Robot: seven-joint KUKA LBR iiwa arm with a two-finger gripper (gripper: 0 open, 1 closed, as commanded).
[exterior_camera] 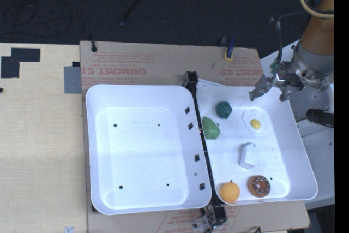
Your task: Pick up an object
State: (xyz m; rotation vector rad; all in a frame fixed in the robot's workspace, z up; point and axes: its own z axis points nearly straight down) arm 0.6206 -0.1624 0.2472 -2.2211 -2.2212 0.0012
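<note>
Camera view from above, read left to right. Pale wooden bench top [38, 133] at far left, bearing dark rectangular patches. On it lies a brown cardboard sheet with red print [142, 65], under both bins.

Left shallow white plastic bin [92, 150]: its floor is open room from wall to wall, marked by a few small dark dots. A black clamp strip [197, 133] runs along the seam where the two bins' rims meet.

Right shallow white plastic bin [302, 172]: six objects lie on its floor. A light green lumpy piece [210, 129] lies just beside the seam wall; a dark green rounded piece [223, 109] lies near it, toward the far rim. A white fried-egg shape with yellow yolk [254, 123] lies at mid-floor, well apart from every wall. Nearer the camera lies a small white block [247, 155], hard to make out against the white floor. An orange ball [229, 192] and a brown ring doughnut with sprinkles [259, 186] rest close to the near rim.

Two-finger gripper [271, 88]: above the right bin's far right corner, fingers spread apart with nothing between them. The grey arm with orange band [319, 24] is cut off at the right edge.
</note>
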